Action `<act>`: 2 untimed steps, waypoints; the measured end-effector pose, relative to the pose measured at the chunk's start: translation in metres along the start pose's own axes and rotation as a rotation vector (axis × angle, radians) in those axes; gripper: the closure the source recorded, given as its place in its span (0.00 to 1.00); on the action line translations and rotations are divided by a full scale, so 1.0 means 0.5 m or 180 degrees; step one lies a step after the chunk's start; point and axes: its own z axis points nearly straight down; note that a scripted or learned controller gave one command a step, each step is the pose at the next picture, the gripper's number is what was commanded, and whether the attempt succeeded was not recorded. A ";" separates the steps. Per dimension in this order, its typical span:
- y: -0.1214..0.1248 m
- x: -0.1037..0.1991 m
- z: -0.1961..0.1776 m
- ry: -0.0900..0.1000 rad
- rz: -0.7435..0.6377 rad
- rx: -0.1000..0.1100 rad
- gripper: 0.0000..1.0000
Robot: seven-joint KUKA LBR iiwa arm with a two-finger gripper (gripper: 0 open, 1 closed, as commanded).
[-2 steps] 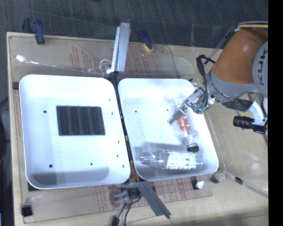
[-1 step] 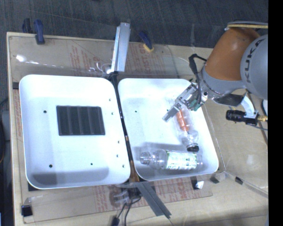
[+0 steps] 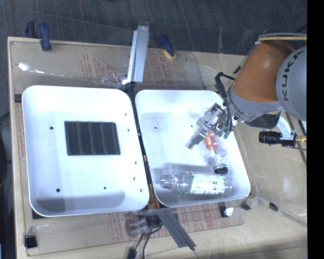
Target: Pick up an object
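My gripper (image 3: 201, 136) hangs low over the middle of the right bin (image 3: 151, 107), reaching in from the right. Just under and beside it lies a small clear bottle (image 3: 215, 154) with an orange label and a black cap pointing to the front. Whether the gripper touches this bottle cannot be told. A larger clear bottle (image 3: 197, 183) with a green and white label lies on its side along the front wall of the same bin. A dark ribbed rectangular pad (image 3: 92, 137) lies flat in the left bin (image 3: 38, 99).
The two bins meet at a black divider (image 3: 140, 144). A grey metal bar (image 3: 137, 53) stands behind them. Blue clamps (image 3: 43, 34) hold the bench's back edge. The arm's orange band (image 3: 259, 69) rises at the right.
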 end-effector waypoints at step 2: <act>-0.019 0.013 0.074 -0.0003 0.0222 -0.0002 0.00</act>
